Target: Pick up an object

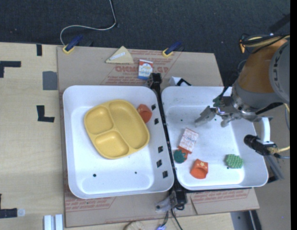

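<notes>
Your arm: grey w/ orange band.
Gripper: two grey metal fingers, black cable alongside.

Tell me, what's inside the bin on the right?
The right bin holds a white packet, a teal piece, an orange cup and a green block.
</notes>
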